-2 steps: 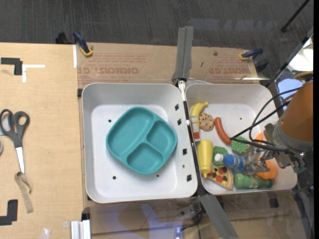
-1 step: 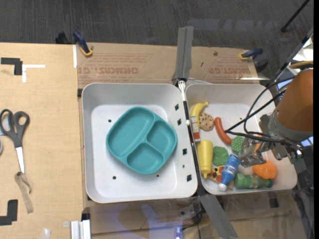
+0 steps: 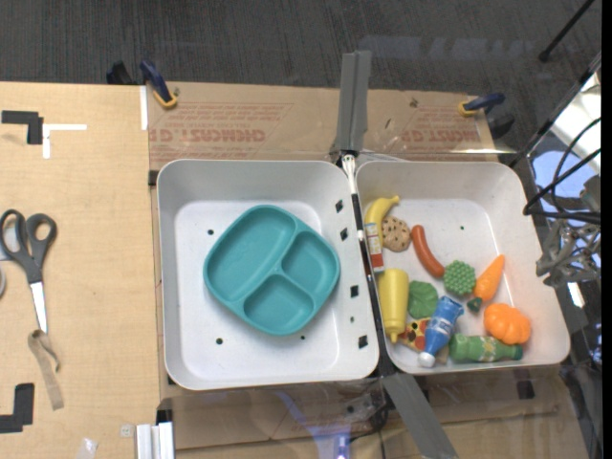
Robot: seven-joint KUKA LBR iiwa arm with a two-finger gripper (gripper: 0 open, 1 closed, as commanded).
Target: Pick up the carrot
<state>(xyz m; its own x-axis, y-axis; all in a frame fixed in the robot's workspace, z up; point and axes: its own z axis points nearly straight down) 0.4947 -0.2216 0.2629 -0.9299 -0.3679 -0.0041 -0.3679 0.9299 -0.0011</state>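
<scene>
A robotics lab or test workshop, judging by the setup. Two white bins (image 3: 172, 285) are sitting side by side on a light wooden desk (image 3: 76, 161), over cardboard (image 3: 249, 122) that clamps (image 3: 158, 84) are pinning down. Scissors (image 3: 29, 247) are lying at the left, black tape marks (image 3: 24, 122) are showing, and cables (image 3: 564, 189) are hanging at the right above dark carpet (image 3: 239, 17).

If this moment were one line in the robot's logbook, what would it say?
task: pick up carrot | carrot: lying in right bin, beside green ball | teal plate: left bin | status: not picked
</scene>
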